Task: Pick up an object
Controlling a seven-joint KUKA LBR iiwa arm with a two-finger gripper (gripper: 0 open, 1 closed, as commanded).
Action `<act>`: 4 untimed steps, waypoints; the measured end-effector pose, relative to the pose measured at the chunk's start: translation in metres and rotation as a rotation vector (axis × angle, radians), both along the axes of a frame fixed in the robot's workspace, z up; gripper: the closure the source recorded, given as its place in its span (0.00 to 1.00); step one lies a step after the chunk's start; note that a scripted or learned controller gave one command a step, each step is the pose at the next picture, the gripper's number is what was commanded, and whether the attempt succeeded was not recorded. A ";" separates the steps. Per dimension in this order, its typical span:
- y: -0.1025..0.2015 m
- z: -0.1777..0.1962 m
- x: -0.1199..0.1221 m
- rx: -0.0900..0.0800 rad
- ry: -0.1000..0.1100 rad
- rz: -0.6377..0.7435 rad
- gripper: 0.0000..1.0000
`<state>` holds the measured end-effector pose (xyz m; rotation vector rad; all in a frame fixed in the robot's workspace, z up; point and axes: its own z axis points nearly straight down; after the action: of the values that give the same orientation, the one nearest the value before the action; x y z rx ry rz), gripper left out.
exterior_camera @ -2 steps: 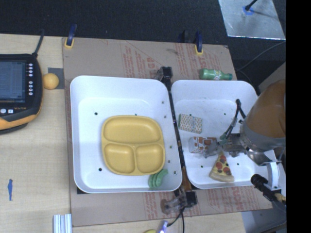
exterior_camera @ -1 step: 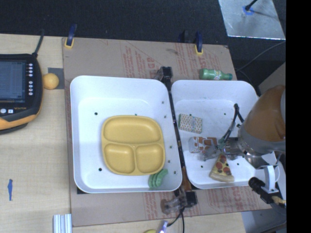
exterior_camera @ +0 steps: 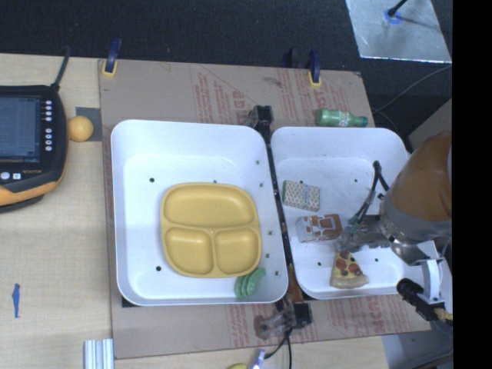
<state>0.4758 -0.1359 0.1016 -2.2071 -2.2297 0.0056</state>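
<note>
Pincer [exterior_camera: 347, 246] low in right bin [exterior_camera: 338, 141], just above pizza slice toy [exterior_camera: 347, 270]; finger state cannot be told from this angle. Small brown card [exterior_camera: 318, 227] lies just to its left, patterned packet [exterior_camera: 300, 196] beyond. Risk: descent lands on slice's edge, tipping or pushing it toward the bin wall; card may be nudged.

A toy pizza slice [exterior_camera: 348, 270], yellow with red dots, lies flat near the right white bin's [exterior_camera: 323, 143] near edge.
</note>
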 end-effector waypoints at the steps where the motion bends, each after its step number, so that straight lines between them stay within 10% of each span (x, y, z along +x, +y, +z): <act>1: -0.014 0.017 0.000 0.000 -0.004 -0.007 1.00; 3: 0.008 0.064 0.005 -0.001 -0.005 -0.004 1.00; 4: 0.008 0.064 0.005 -0.001 -0.005 -0.004 0.00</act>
<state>0.4809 -0.1284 0.1652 -2.2149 -2.2276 0.0019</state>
